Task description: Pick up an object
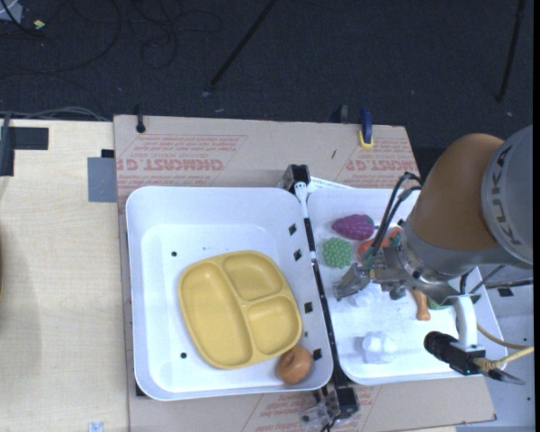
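My gripper (353,283) hangs low in the right bin (405,372), just below a green bumpy ball (337,253) and a purple grape-like toy (353,226). One grey finger (346,285) points left toward the bin divider. An orange piece (393,238) peeks out beside the wrist, and another orange stick (421,307) lies under the arm. A white crumpled object (374,346) rests near the bin's front. I see nothing between the fingers, and the arm hides part of the bin.
The left bin (153,241) holds a yellow divided tray (241,307) and a small brown-orange fruit (295,364) at its front right corner. A black clip bar (308,268) runs between the bins. Cardboard lies beneath both bins.
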{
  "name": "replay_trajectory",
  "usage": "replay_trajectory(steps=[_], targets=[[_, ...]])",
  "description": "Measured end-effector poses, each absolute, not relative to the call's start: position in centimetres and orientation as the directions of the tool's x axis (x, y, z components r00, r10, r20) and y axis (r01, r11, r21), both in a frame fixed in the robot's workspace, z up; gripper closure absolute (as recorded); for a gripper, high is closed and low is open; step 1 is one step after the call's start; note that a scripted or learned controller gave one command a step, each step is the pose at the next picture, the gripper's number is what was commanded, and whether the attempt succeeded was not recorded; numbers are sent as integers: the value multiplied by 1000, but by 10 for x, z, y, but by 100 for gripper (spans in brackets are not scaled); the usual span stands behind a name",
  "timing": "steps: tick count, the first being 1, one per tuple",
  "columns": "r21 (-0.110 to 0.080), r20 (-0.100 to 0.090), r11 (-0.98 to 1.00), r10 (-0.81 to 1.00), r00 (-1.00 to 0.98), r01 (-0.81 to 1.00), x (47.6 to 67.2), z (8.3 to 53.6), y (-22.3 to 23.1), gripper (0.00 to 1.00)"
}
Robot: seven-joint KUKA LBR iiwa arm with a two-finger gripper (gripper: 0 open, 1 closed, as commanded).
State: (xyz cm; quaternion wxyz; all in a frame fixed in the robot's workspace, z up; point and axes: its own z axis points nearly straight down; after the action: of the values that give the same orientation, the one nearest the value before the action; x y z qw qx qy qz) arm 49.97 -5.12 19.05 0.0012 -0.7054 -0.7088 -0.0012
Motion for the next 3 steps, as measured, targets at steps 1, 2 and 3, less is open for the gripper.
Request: replay_trajectory(steps=[1, 2, 3], targets=[[12, -1, 3, 1000, -3, 1000, 497, 432, -19, 0], [-4, 0, 13, 1000, -13, 1000, 507, 436, 113, 0], [-8, -2, 4, 1000, -4, 1000, 480, 435, 160, 0]])
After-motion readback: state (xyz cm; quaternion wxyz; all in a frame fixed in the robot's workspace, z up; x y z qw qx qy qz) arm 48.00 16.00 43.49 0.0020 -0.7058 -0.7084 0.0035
